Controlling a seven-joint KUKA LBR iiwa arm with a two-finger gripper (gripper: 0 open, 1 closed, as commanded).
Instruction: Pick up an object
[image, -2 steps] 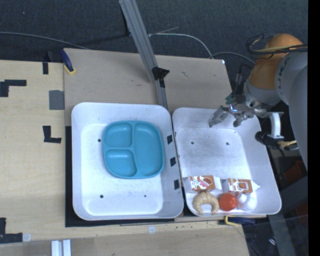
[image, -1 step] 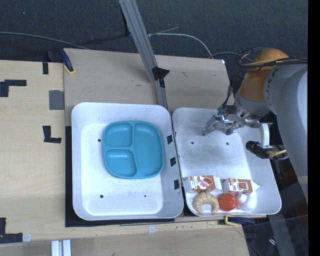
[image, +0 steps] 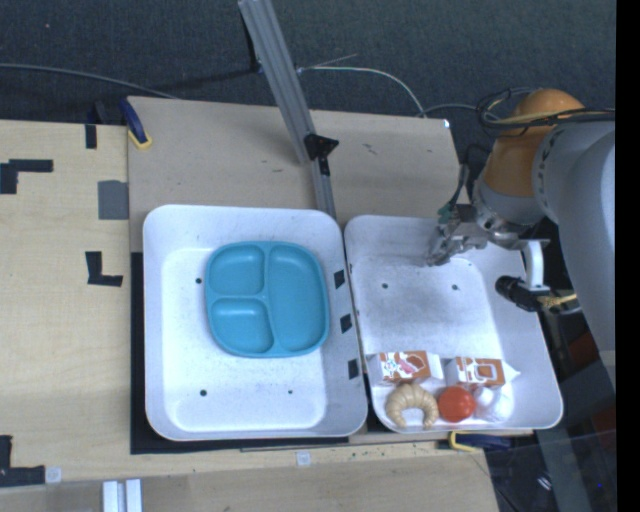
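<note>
The gripper (image: 444, 246) sits over the far edge of the right bin (image: 425, 300), close to its far right corner. It is small and blurred, so whether its jaws are wide or narrow cannot be told, and nothing can be made out between them. The arm (image: 560, 160) fills the right side and is cut off by the picture's edge; its orange band (image: 520, 150) is partly covered by dark cables.

All loose objects lie along the near edge of the right bin, well apart from the gripper. A croissant (image: 412, 403) lies beside a red ball (image: 457, 404). Behind them are two small orange-and-white packets (image: 405, 366), (image: 480, 372); their printing is too small to read.

The left bin (image: 170, 300) carries a blue divided plate (image: 268, 298) near its far right corner. A grey metal bar (image: 290, 95) runs at a slant down to the far edges where the two bins meet.
</note>
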